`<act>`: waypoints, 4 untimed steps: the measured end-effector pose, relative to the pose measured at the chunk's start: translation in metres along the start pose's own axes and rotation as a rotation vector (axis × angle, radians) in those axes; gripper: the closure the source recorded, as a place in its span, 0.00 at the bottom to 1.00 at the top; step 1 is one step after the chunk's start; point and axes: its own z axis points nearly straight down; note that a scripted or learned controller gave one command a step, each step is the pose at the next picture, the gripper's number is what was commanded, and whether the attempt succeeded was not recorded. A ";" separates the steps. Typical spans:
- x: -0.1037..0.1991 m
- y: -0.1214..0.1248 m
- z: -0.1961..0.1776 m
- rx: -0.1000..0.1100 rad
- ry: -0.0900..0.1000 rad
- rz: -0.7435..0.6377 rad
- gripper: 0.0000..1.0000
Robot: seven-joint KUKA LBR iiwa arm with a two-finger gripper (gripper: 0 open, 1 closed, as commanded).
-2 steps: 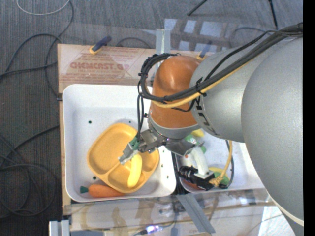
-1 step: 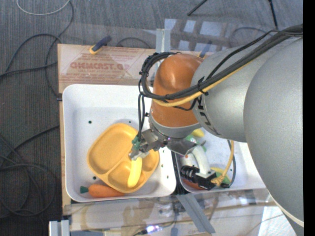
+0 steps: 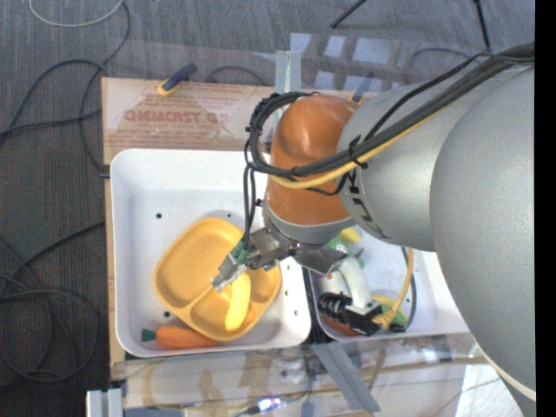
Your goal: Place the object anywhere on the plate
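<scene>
- Pincer (image 3: 228, 274): hangs over the right part of the plate, its fingers (image 3: 224, 278) pointing down and to the left; how far they stand apart cannot be told, and nothing is seen clearly gripped between them.
- Banana (image 3: 236, 304): the task's thing, as judged; yellow, curved, smooth-skinned, lying on the plate's right compartment, just beside and below the fingertips.
- Plate (image 3: 193, 259): yellow, divided into compartments, resting in the left bin (image 3: 143, 194); tilted slightly toward the bin's near wall.
- Carrot (image 3: 181, 338): orange with a green stub, lying on the bin floor at the plate's near edge, touching or just beside it.
- Step in hand: release at the plate, by the look of it; placement seems done or nearly so.
- Next move calls for: parting the fingers if needed, then a straight lift clear without dragging the banana off.
</scene>
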 end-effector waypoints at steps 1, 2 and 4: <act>-0.001 -0.001 -0.005 0.010 0.000 0.001 1.00; -0.001 -0.001 -0.005 0.010 0.000 0.001 0.00; -0.001 -0.003 -0.010 0.021 0.000 0.003 0.00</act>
